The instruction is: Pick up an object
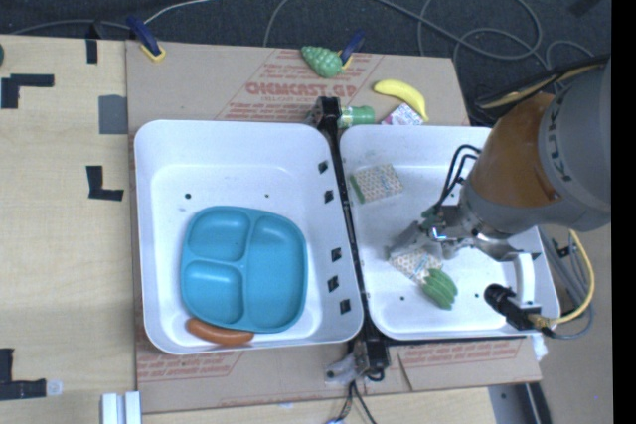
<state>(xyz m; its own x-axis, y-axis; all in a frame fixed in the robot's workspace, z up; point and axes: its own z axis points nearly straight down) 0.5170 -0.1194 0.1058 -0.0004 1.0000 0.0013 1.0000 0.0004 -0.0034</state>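
The gripper sits low in the right bin, at the end of the grey arm with its orange band. From where I stand, whether it is open or closed cannot be told; the metal parts blur together and nothing is plainly caught in it.

Directly beneath and touching its tip lies a small patterned packet, flat on the bin floor. Just beside that, toward the near wall, rests a green toy vegetable. A second patterned packet lies apart, nearer the divider.

Judgement on handling: the packet under the tool looks light, thin and soft, likely to crumple or slide on the smooth white floor; a pinch across its short edges seems the best hold. The green piece looks firmer and rounded, easier to close on across its narrow middle, though it may roll.

The left bin holds a blue divided plate with an orange sausage-shaped toy at its near rim. Behind the bins, on the cardboard, lie a yellow banana and a green leafy toy.
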